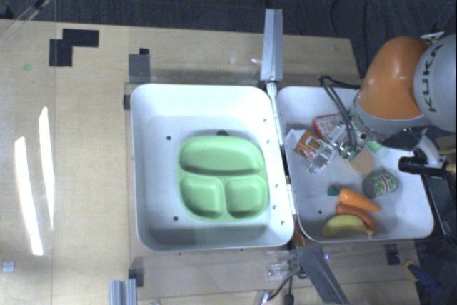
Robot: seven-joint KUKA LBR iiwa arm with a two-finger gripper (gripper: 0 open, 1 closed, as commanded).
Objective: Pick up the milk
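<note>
A small orange-and-white carton (308, 146), which looks like the milk, lies in the left part of the right bin (400, 228). A second, red-and-white carton (325, 126) lies just behind it. My gripper (319, 161) hangs low over the bin, right beside the orange-and-white carton on its right, pointing down and to the left. Nothing can be seen held in it. The arm's orange band (389, 78) and grey wrist cover the bin's back right corner.
In the right bin lie a carrot (358, 200), a banana (345, 226), a green-labelled can (380, 183), a tan item (361, 161) and a small green piece (373, 147). The left bin (150, 125) holds a green divided tray (221, 176).
</note>
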